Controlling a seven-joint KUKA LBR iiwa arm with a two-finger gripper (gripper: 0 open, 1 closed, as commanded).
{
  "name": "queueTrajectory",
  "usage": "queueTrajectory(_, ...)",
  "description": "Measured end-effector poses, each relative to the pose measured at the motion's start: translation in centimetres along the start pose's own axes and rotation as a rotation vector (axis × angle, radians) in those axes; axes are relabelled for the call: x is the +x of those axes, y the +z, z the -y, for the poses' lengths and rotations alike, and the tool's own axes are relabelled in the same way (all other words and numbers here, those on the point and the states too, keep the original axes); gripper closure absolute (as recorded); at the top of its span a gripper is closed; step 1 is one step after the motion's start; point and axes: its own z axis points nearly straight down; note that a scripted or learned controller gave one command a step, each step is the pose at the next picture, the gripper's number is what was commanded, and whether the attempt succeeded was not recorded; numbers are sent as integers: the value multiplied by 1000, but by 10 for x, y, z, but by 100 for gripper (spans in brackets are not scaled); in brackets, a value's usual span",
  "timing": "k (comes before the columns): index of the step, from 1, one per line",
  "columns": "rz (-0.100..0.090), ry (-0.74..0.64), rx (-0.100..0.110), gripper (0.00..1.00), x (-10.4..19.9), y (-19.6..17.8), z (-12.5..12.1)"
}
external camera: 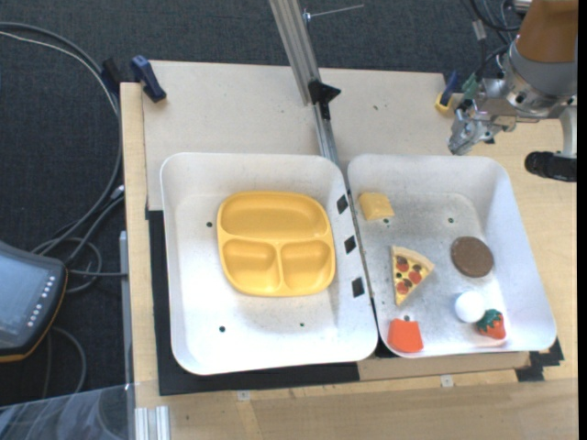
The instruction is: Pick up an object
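A tan bench [238, 108] bears two white bins [183, 246] over dark carpet [55, 7]. At upper right, the gripper [468, 134] is blurred; its grasp cannot be told.

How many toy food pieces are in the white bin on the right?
6: a yellow piece at the upper left, pizza slice in the middle, brown disc right, white ball and strawberry lower right, orange piece at the bottom.

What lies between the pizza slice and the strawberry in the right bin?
In the camera view, a white ball lies between the pizza slice and the strawberry, close beside the strawberry.
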Motion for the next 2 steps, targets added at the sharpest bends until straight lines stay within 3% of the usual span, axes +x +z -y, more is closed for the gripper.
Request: queueTrajectory(2,-3,-3,9,100,94,21,38)
